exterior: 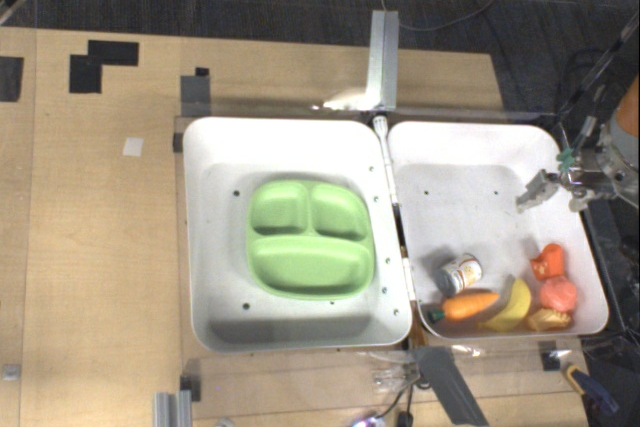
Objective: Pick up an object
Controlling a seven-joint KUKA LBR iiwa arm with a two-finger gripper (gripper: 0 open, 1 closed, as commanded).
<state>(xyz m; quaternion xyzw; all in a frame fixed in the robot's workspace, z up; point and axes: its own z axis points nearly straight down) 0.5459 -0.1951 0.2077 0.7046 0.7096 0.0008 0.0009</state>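
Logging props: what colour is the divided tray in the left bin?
Light green tray, in the camera view.

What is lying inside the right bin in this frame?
The right bin holds a small can, a carrot, a banana, and red and orange fruit pieces along its near edge. Whatever lies beneath that pile is covered.

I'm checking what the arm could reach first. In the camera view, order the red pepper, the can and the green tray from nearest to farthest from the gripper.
1. Red pepper, right bin, below the gripper.
2. Can, lower middle of that bin.
3. Green tray, left bin.
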